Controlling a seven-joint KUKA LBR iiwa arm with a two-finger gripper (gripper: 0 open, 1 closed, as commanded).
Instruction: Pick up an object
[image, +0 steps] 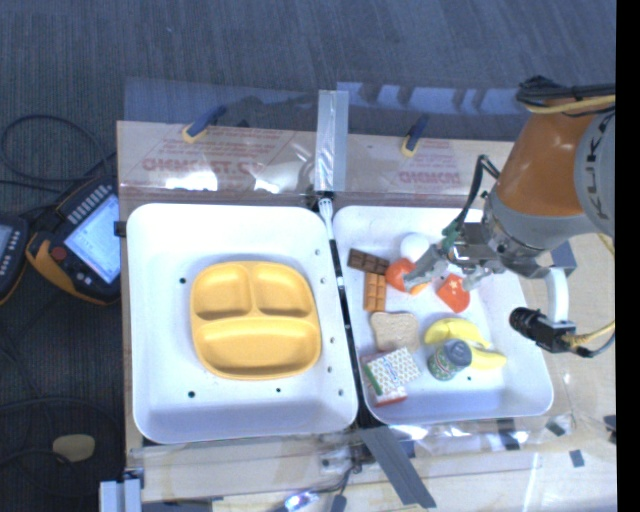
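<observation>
Hovering over the right bin (530, 395), the claw (450, 268) shows its fingers spread apart, gripping nothing. Just left of the claw lie an orange-red piece (402, 276) and a white egg-shaped object (414, 244); a second red piece (453, 292) sits directly beneath it. Farther left are chocolate bars (371, 277). Below the claw rest toast (394, 328), a banana (466, 340) and a small can (449, 360). The yellow divided plate (256, 318) lies well left, in the other bin.
</observation>
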